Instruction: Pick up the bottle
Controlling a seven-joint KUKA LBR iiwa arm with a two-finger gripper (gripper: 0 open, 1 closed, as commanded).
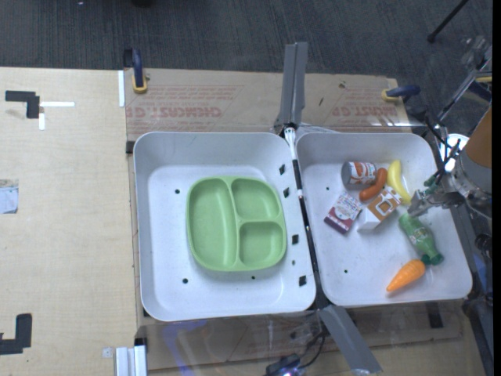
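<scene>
— Where the right bin's (329, 288) far right side runs, what lies there?
— A green bottle (419, 238), flat on the floor, cap end toward the near-right corner. An orange carrot (405, 276) sits just beside its lower end.

— And the gripper (423, 200)?
— Right at the bottle's upper end, coming in from the right. I cannot tell how its fingers stand, nor whether they touch the bottle.

— What else is close?
— An orange-and-white carton (383, 207), a dark red packet (343, 212), a can (359, 172), a sausage (374, 184) and a banana (398, 178), clustered up-left of the bottle.

— The other bin?
— The left bin (156, 210) holds a green divided plate (236, 224). Both bins rest on the counter (63, 210).
</scene>
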